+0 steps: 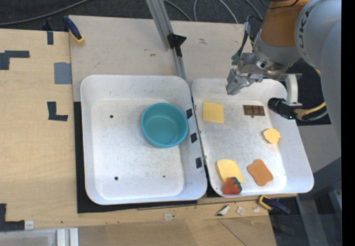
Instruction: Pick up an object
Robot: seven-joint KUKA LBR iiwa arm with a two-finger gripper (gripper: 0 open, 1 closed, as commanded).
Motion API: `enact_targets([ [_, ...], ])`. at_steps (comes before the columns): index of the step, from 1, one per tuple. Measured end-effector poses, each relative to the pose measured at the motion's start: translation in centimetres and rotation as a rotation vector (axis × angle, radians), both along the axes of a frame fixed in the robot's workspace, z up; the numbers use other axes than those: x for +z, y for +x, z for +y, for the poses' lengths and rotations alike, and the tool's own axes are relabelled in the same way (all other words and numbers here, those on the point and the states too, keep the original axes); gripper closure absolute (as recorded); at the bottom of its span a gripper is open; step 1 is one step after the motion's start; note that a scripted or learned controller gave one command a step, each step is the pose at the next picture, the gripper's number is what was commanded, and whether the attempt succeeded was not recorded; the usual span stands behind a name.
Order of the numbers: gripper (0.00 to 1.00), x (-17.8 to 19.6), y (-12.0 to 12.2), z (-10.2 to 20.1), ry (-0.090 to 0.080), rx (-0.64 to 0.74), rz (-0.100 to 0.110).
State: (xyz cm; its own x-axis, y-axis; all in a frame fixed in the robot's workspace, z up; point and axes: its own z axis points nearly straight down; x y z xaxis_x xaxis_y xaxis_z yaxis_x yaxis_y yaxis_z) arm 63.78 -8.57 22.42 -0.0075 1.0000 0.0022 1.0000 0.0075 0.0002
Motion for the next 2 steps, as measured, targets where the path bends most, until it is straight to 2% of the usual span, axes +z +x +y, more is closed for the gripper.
enact_targets([
  [1,1.0,-0.8,0.4,6.0,0.0,0.0,0.003],
  [2,1.0,0.2,0.6,11.0,0.0,-0.001,0.001],
])
